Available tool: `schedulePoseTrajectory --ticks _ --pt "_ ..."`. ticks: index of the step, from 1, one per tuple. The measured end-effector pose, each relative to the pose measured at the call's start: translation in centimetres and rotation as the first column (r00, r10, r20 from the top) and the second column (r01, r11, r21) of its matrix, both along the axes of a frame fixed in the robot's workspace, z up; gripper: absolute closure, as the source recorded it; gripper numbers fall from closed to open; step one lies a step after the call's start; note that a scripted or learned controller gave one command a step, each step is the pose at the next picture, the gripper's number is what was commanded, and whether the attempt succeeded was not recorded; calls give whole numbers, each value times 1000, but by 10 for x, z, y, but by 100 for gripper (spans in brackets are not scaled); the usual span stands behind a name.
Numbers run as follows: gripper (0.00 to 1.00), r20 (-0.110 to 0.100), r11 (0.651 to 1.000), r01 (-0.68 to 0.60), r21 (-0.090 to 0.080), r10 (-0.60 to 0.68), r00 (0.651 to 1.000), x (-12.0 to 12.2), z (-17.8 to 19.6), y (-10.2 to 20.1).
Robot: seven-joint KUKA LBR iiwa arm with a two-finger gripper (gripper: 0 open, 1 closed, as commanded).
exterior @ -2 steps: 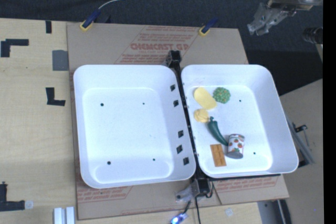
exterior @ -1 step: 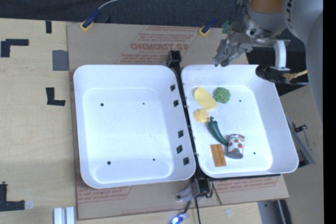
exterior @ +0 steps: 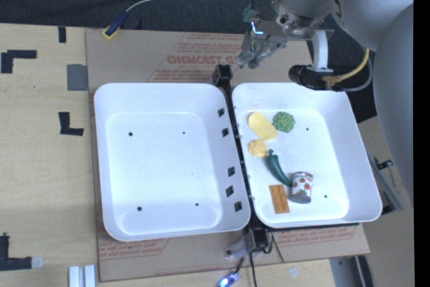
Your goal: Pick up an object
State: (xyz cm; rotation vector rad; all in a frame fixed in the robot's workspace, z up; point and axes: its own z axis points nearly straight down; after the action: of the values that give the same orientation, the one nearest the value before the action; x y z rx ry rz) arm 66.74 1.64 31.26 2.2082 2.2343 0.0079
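Note:
The right bin [exterior: 336,114] holds several small objects: a yellow piece [exterior: 261,126], a smaller yellow piece [exterior: 257,148], a green bumpy ball [exterior: 284,121], a dark green pepper-like item [exterior: 276,167], a small can with red spots [exterior: 302,186] and an orange block [exterior: 279,199]. My gripper [exterior: 251,57] hangs above the bench behind the bins, over the far end of the divider between them. Nothing shows between its fingers, and it is well apart from the objects.
The left bin [exterior: 161,165] sits beside the right one on a cardboard sheet [exterior: 195,57]. A black clamp [exterior: 222,74] joins the bins at the far edge. A cable with a yellow-blue plug [exterior: 115,26] lies at the back left.

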Motion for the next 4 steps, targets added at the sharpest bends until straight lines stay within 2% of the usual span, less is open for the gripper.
schedulePoseTrajectory --ticks 1,2,3,4 --pt "100 5 1000 1 1 -1 1000 1 84 78" --pt "100 -21 1000 6 -5 -6 1000 -12 -68 126" --pt "100 4 1000 7 0 -7 1000 2 25 152" --pt "100 0 1000 4 0 -4 1000 0 73 219"
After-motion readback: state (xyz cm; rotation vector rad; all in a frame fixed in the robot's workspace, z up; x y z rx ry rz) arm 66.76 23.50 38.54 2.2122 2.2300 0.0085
